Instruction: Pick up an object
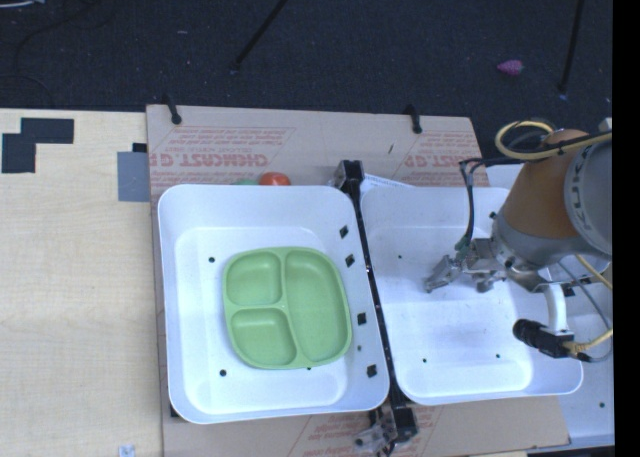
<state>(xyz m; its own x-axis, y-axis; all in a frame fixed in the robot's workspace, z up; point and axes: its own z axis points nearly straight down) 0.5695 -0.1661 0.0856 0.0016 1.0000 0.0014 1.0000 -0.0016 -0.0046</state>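
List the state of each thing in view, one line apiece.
Green three-compartment plastic plate: lying flat, right way up, in the left white bin.
Right white bin: gripper inside it.
Two-finger metal gripper: low over the right bin's floor, nothing between its fingers.
Small orange-red object: resting behind the left bin.

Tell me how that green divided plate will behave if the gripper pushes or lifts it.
The green plate lies flat in the left bin, so a push would likely slide it. It looks stiff and light. Its low rim probably offers the gripper little hold.
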